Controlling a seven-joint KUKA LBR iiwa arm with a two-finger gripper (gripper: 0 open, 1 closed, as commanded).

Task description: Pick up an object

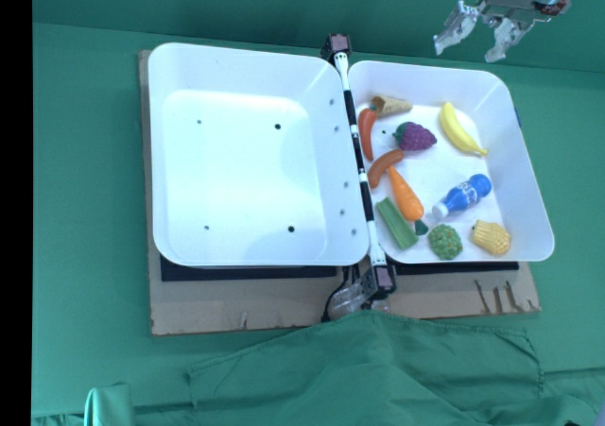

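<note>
On the green tabletop [85,178], you have two shallow white plastic bins; the right bin [515,112] holds the toys. Your metal pincer [477,39] hangs spread and empty above its far rim. Try the curved yellow plastic banana [461,129]: probably light, stiff, slick, so grip mid-body. It lies clear of neighbours, near the wall.

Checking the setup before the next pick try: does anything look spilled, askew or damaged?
Nothing spilled: the toy foods, such as the banana and blue bottle, all lie inside the right bin. The cardboard under the bins has torn notches at its near right edge. The gripper hangs open above.
</note>
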